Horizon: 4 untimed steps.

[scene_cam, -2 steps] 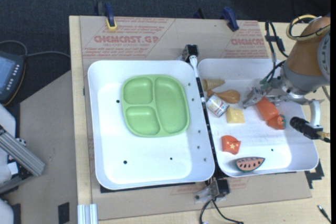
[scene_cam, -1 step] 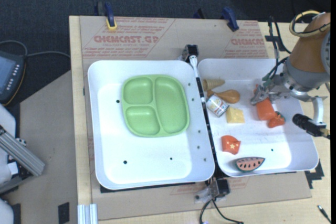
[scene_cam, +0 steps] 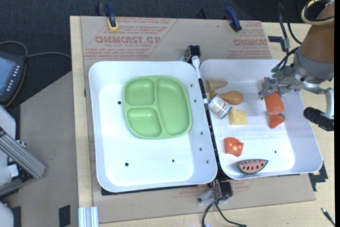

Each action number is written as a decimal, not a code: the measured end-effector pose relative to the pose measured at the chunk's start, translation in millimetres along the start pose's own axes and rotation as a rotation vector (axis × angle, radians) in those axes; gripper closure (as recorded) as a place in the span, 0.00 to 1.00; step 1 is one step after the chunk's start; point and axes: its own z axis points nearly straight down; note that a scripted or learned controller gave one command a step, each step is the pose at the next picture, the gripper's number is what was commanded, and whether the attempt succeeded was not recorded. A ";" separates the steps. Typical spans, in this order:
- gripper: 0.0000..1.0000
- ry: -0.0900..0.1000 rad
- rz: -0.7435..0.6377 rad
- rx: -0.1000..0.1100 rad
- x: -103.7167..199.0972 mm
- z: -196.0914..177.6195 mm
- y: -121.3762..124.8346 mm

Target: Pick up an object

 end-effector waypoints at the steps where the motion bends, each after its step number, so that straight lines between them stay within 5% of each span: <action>1: 1.00 -0.001 0.000 -0.001 -1.0 -64.5 1.7; 2: 1.00 0.000 0.000 0.002 -1.3 -79.3 2.7; 4: 1.00 0.004 -0.005 0.010 109.8 -75.2 17.6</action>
